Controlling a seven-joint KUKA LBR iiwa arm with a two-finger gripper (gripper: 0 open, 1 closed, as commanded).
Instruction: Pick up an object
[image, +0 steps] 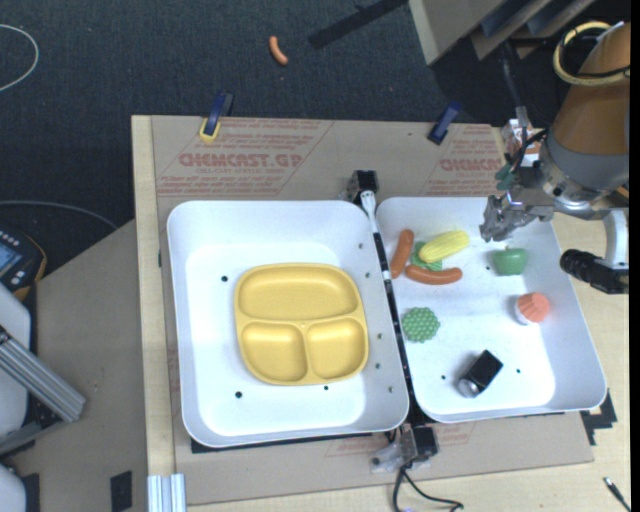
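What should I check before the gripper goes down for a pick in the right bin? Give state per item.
1. Gripper over the right bin: ok, it hangs at the bin's far side.
2. Target under it: cannot tell; the green object is nearest, just in front of it and to its side.
3. Finger opening: cannot tell at this angle.
4. Nothing carried already: cannot tell.
5. Room around the green object: ok, it sits apart from the corn cob, the sausages and the orange object.
6. Left bin out of the path: ok, the yellow divided plate lies far from the arm.
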